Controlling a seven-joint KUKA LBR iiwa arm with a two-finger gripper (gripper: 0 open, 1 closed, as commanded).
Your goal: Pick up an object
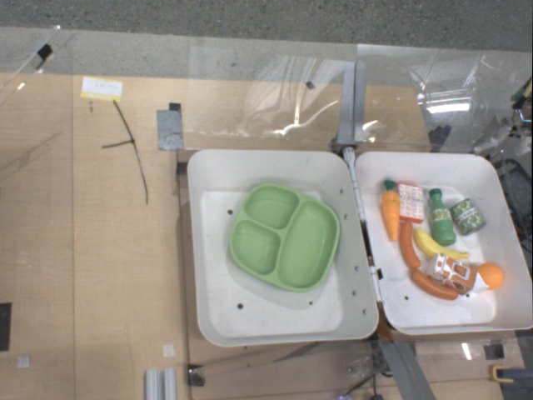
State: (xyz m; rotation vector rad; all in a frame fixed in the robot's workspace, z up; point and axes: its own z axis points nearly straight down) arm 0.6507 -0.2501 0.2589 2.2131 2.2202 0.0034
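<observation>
Waiting: pick not begun.
Left bin (208, 307): green plate (285, 237).
Right bin (491, 311): carrot (390, 211), banana (435, 245), bottle (440, 217), sausage (433, 286), touching.
Jaws: cannot tell.
Next: choose one, descend squarely.

Left bin (208, 315): green divided plate (285, 237) sits mid-floor, bare white floor all round it, widest along the near and left sides. Approach from above is open.

Right bin (491, 311): crowded. Carrot (391, 210), red-and-white packet (410, 202), green bottle (440, 217), green can (468, 216) across the far half; sausage (408, 246), banana (438, 246), second sausage (433, 286), small wrapped item (446, 267), orange (491, 276) in the near half, mostly touching or just beside each other. Little gap between items. Free floor only along the near wall and the far-right corner.

Divider post (354, 107) and clear panel (266, 90) stand behind the bins. Worktop (83, 265) left of the bins is bare apart from a thin cable (133, 152).
</observation>
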